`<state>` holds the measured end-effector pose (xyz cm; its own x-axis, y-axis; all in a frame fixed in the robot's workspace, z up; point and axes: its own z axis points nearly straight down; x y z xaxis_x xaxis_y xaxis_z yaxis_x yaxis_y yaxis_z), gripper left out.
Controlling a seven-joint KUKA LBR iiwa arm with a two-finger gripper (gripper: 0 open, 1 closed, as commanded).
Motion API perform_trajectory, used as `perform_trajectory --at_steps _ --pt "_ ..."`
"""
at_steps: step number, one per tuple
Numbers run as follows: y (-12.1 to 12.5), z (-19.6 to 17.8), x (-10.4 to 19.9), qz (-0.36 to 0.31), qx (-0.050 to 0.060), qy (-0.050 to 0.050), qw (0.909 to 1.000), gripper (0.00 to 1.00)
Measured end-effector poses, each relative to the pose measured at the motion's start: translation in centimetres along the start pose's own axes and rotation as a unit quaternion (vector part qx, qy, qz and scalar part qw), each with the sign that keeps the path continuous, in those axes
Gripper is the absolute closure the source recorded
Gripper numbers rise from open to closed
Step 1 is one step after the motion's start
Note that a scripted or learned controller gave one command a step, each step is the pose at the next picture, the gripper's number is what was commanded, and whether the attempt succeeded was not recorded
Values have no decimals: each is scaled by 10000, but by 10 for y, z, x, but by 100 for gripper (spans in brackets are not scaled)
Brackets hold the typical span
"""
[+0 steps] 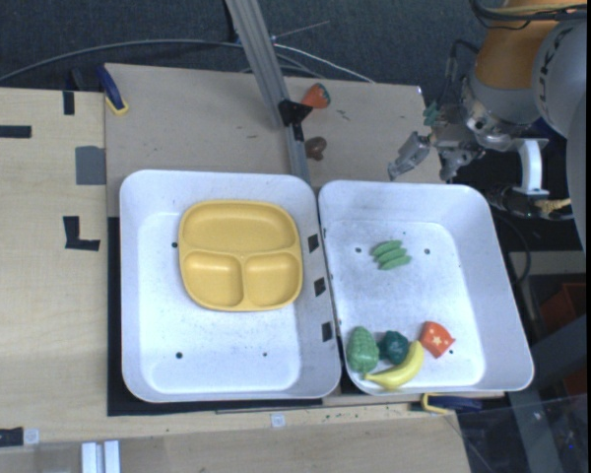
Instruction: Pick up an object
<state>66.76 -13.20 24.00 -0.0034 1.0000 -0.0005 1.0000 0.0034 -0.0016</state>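
The right bin holds a green pea pod near its middle. Along its near wall lie a green vegetable, a dark green piece, a yellow banana and a red piece. My gripper hangs over the bench just beyond the right bin's far edge, up and right of the pea pod. Its fingers stand apart with nothing between them.
In the left bin sits a yellow divided tray. A grey metal pole slants across the bench behind the bins. A small orange object and a brown one lie near its foot.
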Motion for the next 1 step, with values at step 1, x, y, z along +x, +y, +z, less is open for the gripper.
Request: perform_trajectory --at_steps 1 --pt "0 0 0 2 1 -3 10000 0"
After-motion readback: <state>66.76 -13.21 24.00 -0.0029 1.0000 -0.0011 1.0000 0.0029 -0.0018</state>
